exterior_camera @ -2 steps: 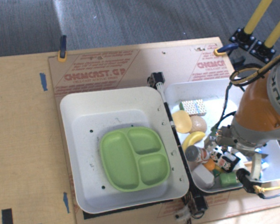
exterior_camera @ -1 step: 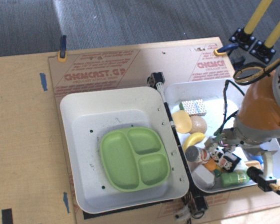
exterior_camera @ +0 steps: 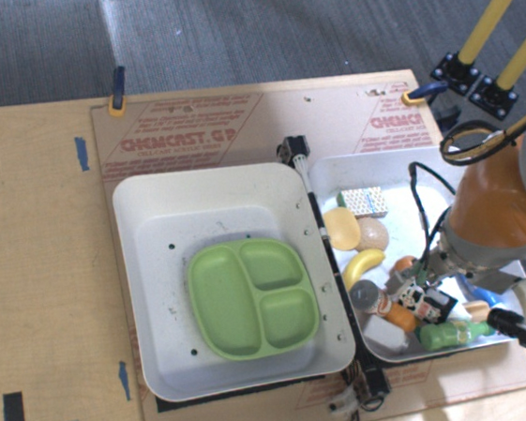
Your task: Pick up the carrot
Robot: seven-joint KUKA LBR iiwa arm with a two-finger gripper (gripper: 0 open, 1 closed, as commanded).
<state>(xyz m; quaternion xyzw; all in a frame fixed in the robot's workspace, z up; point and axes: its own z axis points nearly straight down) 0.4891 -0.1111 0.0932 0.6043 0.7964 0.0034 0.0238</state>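
Two shallow white bins sit side by side on the desk. The left bin, well to the left of the claw, holds a green divided tray with three compartments, lying flat near the bin's middle. The right bin holds a clutter of small items, and the claw is down inside it, in the lower half, hanging from the grey arm with its orange band. Cannot tell how the claw's tips stand; dark parts and clutter hide them. The carrot, an orange piece, lies just left of and below the claw, touching or nearly touching it; cannot tell whether it sits between the tips. Another small orange bit shows just above the claw. Left of the claw: a yellow banana and a grey round thing right under it. Up and left of the claw: a yellow rounded block, a pale beige round item beside it, and a patterned white box above those. Below the claw, by the bin's lower wall, lies a green item; a blue item sits to the claw's right.
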